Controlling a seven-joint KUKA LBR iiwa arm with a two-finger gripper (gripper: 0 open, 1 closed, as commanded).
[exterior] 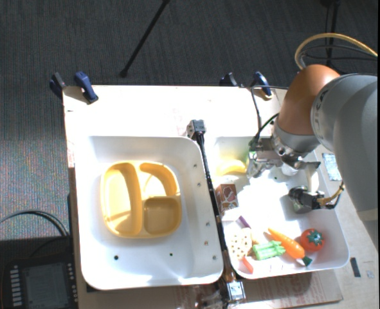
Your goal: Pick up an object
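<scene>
My gripper [262, 166] sits low in the right bin [336, 246], near that bin's far left corner. The wrist and the glare on the white floor mask its tips, so I cannot tell whether it is open or closed, and I see nothing held in it.

Just left of the gripper lies a yellow banana-shaped toy [231, 168], the nearest object. Its long axis runs roughly across the view, left to right. Its right end meets the gripper's shadowed parts, so I cannot tell whether they touch.

Nearer the camera than the gripper and a little left, a brown carton [227, 196] leans against the bin's left wall; its print is too small to read. Further towards the camera are:
- a small purple piece [243, 222]
- a white piece with holes [240, 241]
- a green piece [267, 251]
- an orange carrot [285, 242], lying on a slant with its tip towards the lower right
- a red tomato [312, 238]

Well left of the gripper, the left bin [177, 262] holds a yellow divided plate [140, 198].

Both bins rest on a white table [151, 108] with blue clamps [85, 86] at its far corners. Dark grey carpet [35, 44] surrounds it. A thin black stand leg [148, 34] is cut off at the top edge, and a dark device [38, 285] is cut off at the bottom left.
</scene>
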